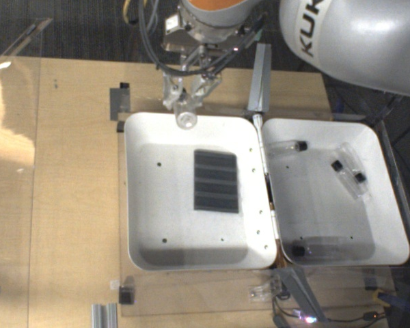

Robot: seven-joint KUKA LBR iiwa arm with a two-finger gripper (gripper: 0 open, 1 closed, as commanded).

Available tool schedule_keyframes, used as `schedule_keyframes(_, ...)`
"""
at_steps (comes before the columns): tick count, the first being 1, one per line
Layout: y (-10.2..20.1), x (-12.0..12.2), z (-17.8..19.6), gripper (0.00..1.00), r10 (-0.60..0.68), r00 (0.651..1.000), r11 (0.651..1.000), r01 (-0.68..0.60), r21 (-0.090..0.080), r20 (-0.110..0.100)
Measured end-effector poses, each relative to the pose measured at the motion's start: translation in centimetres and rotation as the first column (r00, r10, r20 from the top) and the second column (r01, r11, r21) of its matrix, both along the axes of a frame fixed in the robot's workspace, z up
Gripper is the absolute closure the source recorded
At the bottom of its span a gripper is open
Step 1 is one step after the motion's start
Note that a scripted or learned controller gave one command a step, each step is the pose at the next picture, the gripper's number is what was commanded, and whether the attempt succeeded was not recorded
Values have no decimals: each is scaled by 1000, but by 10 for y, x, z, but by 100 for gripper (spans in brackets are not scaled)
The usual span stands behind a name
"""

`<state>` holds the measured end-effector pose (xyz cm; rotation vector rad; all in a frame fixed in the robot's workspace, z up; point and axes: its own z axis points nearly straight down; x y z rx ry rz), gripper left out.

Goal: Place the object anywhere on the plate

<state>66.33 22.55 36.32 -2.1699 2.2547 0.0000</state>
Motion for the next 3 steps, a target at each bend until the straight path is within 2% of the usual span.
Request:
schedule_keyframes(1, 6, -8, -71, 100, -296, 955, 955, 296, 0, -5)
schedule_keyframes(2, -19, -13, -24, 100, -918, 398, 398, 918, 5, -9)
schedule_keyframes(3, 3, -4, -188, 100, -700, 714, 714, 700, 0, -7)
